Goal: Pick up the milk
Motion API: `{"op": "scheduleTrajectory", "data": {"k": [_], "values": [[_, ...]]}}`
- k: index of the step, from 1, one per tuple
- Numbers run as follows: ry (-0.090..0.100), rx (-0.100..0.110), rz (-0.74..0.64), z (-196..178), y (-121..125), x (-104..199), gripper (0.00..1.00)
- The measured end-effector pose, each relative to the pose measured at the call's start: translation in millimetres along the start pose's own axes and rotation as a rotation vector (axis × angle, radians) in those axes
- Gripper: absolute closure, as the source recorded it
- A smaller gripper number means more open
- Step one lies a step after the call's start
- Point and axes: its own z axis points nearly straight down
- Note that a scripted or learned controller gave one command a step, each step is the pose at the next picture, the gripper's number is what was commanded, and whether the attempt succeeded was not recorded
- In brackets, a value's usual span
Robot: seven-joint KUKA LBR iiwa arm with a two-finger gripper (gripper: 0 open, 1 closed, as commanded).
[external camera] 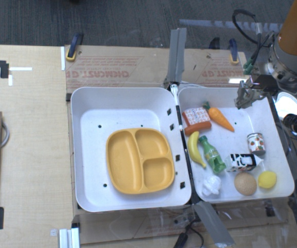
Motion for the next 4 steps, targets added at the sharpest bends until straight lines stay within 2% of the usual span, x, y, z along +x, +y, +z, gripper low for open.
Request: {"op": "scheduleTrajectory", "data": {"k": [1, 2, 4], "values": [[-0.001, 0.0, -0.154, -78, -65, 66, 1.0], [0.0, 0.001, -0.279, -55, -68, 126, 1.0], [-0.005, 0.006, -0.283, -71, -63, 126, 1.0]]}}
